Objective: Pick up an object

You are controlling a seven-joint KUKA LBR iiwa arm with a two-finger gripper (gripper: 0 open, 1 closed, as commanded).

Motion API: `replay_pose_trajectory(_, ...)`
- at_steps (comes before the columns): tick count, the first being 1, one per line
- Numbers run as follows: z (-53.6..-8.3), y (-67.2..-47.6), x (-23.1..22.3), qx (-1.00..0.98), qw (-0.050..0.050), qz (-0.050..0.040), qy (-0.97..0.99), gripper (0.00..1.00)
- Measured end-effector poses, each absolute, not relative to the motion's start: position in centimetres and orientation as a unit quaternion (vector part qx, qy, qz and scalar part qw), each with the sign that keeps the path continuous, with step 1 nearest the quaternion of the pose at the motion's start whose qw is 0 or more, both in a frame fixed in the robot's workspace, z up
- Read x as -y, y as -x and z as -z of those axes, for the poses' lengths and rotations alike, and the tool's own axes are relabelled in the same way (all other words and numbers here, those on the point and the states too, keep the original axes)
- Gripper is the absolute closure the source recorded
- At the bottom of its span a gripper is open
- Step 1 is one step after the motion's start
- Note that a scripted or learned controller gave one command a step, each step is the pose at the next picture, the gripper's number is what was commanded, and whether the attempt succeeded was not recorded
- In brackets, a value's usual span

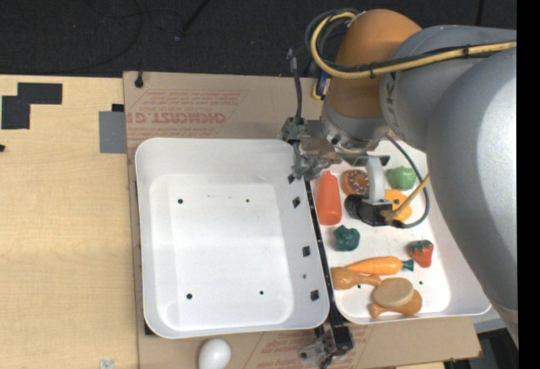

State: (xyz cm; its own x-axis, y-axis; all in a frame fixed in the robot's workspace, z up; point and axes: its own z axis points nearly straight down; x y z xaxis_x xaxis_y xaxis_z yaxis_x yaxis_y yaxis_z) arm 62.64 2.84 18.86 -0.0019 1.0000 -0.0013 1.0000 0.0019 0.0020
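My gripper [309, 158] hangs over the back left corner of the right bin [460, 295], close to the wall between the two bins. Just in front of it lies an orange-red sausage-shaped toy [327, 197]. A brown doughnut [357, 182] and a green toy [402, 177] lie to its right, partly under the wrist. Further forward are a dark green broccoli [346, 236], an orange carrot [373, 265], a red strawberry [422, 252] and a tan bread piece [395, 297]. I see nothing between the gripper and these toys.
The left bin [156, 190] stands beside the right one, with a raised wall between them. A white egg [215, 352] lies on the cardboard in front of the left bin. The big grey arm covers the right bin's back right part.
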Motion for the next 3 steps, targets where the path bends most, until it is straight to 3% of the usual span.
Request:
replay_pose_trajectory(1, -17.8, -64.4, -11.7, -0.71, -0.002, -0.0003, -0.704, 1.0)
replay_pose_trajectory(2, -26.6, -64.4, -18.7, -0.71, 0.001, -0.003, -0.705, 1.0)
replay_pose_trajectory(3, -30.9, -64.4, -24.7, -0.709, 0.0, -0.0014, -0.705, 1.0)
